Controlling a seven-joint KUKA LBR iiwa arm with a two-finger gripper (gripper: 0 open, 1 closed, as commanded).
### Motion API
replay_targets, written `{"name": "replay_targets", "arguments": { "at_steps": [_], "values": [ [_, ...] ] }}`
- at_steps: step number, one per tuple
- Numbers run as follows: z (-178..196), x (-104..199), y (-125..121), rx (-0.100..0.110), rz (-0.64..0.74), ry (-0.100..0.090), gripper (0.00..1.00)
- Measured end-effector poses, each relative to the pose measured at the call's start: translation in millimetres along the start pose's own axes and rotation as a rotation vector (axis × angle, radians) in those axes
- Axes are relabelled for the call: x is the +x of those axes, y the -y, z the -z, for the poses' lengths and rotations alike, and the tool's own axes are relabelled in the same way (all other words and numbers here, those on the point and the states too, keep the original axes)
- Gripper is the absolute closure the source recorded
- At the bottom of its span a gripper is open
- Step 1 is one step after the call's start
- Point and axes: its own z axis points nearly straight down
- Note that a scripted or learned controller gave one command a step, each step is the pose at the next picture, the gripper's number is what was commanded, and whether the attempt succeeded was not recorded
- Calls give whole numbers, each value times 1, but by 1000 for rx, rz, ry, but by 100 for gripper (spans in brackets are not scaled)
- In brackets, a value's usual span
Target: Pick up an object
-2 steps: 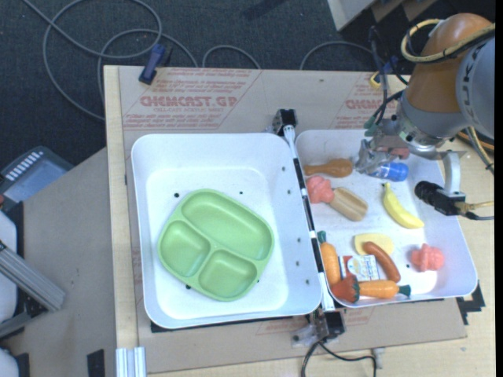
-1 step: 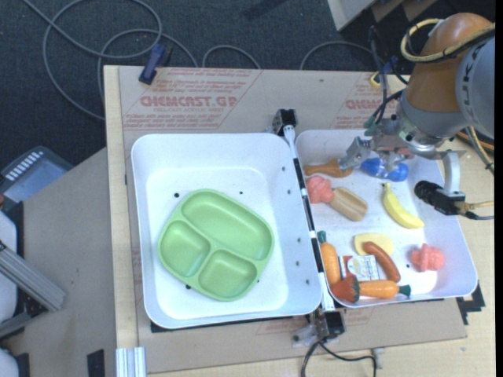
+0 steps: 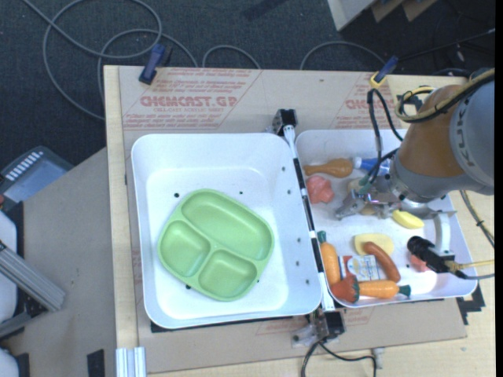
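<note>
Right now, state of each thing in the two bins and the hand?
Green divided plate: flat in the left bin, upright, nothing on it.
Hand: low inside the right bin, near the toy food.
Toy chicken drumstick: lying by the far wall.
Hot dog: lying loose.
Carrot: lying along the near wall.
Banana: lying beside the arm.

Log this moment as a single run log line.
arm: over right bin | end effector: low among toy food, beside pink piece | grasp: unconfirmed | left bin: green divided plate
</note>
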Motion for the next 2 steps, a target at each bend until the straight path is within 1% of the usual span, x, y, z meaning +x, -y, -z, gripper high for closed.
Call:
{"name": "replay_targets", "arguments": {
  "at_steps": [1,2],
  "values": [
    [0,4,45,0,0,0,0],
    [1,-20,-8,-3,1,1,0]
  ]
}}
